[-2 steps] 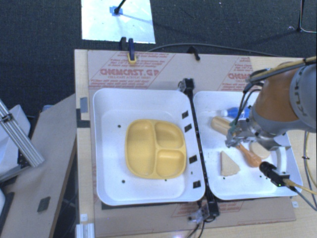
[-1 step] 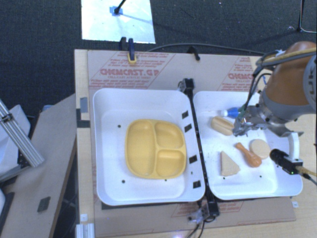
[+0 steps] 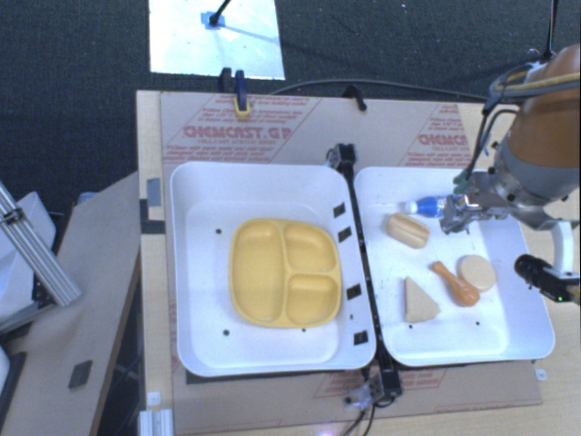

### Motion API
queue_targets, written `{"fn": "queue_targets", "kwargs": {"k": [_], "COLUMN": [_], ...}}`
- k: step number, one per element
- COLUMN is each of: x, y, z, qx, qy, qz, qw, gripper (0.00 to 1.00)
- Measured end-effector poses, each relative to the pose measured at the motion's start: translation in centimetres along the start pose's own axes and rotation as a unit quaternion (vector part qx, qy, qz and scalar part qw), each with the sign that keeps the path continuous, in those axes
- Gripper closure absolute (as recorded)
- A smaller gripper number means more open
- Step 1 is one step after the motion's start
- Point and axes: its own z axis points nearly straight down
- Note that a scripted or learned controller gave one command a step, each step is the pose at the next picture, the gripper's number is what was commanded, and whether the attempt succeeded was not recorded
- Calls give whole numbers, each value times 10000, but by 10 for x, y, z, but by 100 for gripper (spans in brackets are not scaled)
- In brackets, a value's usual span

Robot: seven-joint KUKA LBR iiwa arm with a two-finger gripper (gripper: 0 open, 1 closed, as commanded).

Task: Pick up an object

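Two white bins sit on the bench [image 3: 154,243]; the jaws' gripper [image 3: 457,218] hovers at twelve o'clock of the right bin [image 3: 522,334], their spread unclear, beside a blue-capped bottle [image 3: 424,206].

Sheet under bins [image 3: 272,121]: red print "CHEMCAST GP", mirrored or upside-down as seen, at 11 o'clock from the left bin [image 3: 195,243].
Same sheet, 1 o'clock from the right bin [image 3: 526,334]: second red print of the same look, partly hidden by the arm, not fully readable.
Sheet front edge, 6 o'clock: faint red print, too small to read.
Bins, yellow tray [image 3: 286,271], food items: no readable text.
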Motion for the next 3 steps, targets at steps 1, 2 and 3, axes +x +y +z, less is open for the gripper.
{"fn": "queue_targets", "kwargs": {"k": [1, 2, 3], "x": [46, 97, 141], "y": [18, 39, 52], "z": [-4, 12, 27], "qx": [18, 19, 21], "qy": [9, 5, 6], "qz": [-9, -9, -6], "qw": [10000, 10000, 10000], "gripper": [100, 100, 100]}}
